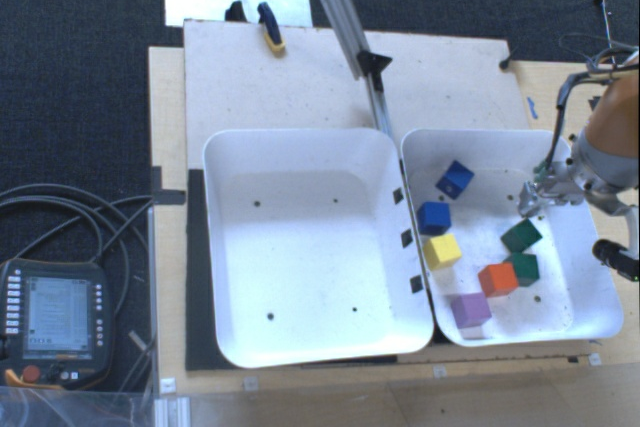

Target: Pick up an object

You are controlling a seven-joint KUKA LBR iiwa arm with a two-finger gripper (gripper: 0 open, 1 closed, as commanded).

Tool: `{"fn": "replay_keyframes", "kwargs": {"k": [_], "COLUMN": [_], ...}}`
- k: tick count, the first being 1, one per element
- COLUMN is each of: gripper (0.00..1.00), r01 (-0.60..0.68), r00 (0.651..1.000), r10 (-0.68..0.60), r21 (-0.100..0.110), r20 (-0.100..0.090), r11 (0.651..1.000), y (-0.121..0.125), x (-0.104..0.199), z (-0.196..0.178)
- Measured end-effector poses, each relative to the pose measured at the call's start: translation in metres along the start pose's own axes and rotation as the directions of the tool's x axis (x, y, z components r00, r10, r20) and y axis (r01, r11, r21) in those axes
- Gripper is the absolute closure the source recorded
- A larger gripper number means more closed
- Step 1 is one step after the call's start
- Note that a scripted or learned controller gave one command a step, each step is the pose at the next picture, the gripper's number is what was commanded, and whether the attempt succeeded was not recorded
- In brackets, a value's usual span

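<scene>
Though its fingers blur, the hand (pixel 532 198) hovers near a green cube (pixel 521 236).

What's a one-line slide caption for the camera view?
KUKA arm's gripper poised over the right bin, just above a dark green cube among seven coloured cubes.

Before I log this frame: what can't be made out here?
- Gripper: small and blurred in the camera view; whether it is open or shut cannot be told.
- Arm: cut off by the right edge.
- Two green blocks: too close to tell whether they touch.
</scene>
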State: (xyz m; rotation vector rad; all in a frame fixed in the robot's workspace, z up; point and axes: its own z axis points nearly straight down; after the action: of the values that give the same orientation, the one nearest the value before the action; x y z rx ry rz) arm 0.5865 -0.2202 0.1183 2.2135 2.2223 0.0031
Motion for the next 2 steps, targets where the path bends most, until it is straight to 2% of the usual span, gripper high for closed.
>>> {"fn": "replay_keyframes", "kwargs": {"k": [2], "gripper": [1.0], "r01": [0.002], "r00": [1.0], "r10": [-0.002], "r21": [-0.003], "r20": [0.001], "r11": [1.0], "y": [0.015], "x": [0.005], "z": [-0.096]}}
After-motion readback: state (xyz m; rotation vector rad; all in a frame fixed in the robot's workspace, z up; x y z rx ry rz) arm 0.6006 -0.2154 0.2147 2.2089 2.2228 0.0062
